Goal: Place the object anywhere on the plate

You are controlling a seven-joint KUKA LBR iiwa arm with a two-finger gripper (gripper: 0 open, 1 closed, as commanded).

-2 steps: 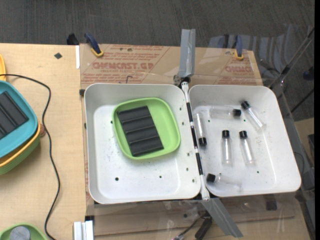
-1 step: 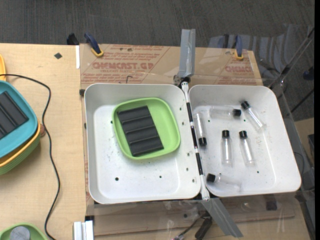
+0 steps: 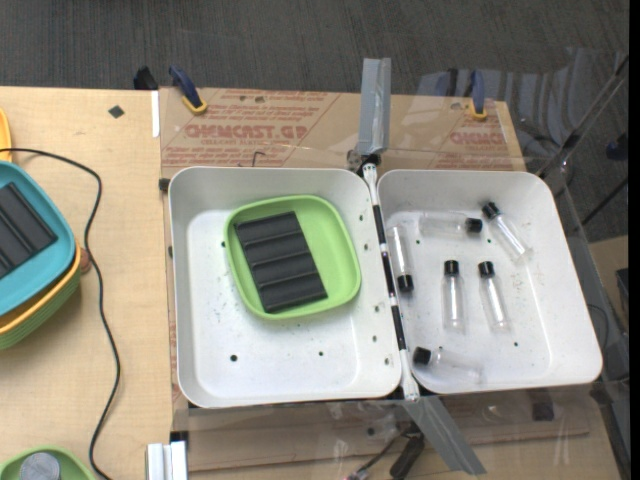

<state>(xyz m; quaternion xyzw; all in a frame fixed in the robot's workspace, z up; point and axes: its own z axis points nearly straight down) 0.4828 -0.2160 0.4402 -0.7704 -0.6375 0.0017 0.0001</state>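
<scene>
A green square plate [image 3: 343, 258] lies in the left white bin [image 3: 200, 358]; a dark ribbed block [image 3: 282, 261] rests in its middle. In the right white bin [image 3: 560, 358] lie several clear plastic vials with black caps: one along the left wall [image 3: 400, 258], two upright-lying in the middle [image 3: 453, 293] [image 3: 491, 292], one at the back right [image 3: 503, 227], one faint at the back [image 3: 448, 227], and one near the front edge [image 3: 445, 362].
A blue and yellow stack of trays [image 3: 30, 258] sits at the far left on the wooden bench, with a black cable [image 3: 103, 268] running past it. Cardboard [image 3: 270, 128] with clamps lies behind the bins. A grey post [image 3: 375, 108] stands between them.
</scene>
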